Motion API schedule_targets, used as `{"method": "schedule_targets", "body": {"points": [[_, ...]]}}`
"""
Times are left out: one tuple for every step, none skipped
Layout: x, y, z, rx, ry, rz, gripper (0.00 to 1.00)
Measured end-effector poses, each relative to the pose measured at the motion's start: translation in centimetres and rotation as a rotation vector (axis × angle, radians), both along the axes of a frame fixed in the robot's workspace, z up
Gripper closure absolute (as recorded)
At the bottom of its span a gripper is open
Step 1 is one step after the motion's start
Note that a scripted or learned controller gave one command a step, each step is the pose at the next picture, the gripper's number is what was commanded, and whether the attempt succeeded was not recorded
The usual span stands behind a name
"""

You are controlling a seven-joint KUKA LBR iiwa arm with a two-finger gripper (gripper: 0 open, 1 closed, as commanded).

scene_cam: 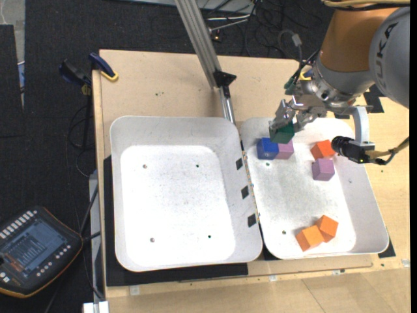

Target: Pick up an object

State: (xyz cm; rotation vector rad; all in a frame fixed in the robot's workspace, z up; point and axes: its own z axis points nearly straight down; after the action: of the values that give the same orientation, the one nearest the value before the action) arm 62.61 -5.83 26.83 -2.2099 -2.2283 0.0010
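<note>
Now | gripper [285, 128] clamped on green cube [283, 135] | beside matte blue cube [267, 149] | speckled white right bin [365, 204]

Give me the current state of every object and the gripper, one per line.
gripper: low over the right bin's back left, at the green block; grasp unclear.
green block: under the gripper, against the pink block.
blue block: resting in the right bin, touching the pink block.
pink block: resting.
purple block: resting, alone.
orange block: resting, near back.
two orange blocks: resting together, front.
left bin: flat on the bench.
</note>
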Motion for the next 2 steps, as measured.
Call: {"method": "schedule_targets", "body": {"points": [[-2.0,4.4,-0.1,0.0,0.0,0.0,1.0],[-4.1,9.2,-2.5,-0.001,0.002,-0.001,1.0]]}}
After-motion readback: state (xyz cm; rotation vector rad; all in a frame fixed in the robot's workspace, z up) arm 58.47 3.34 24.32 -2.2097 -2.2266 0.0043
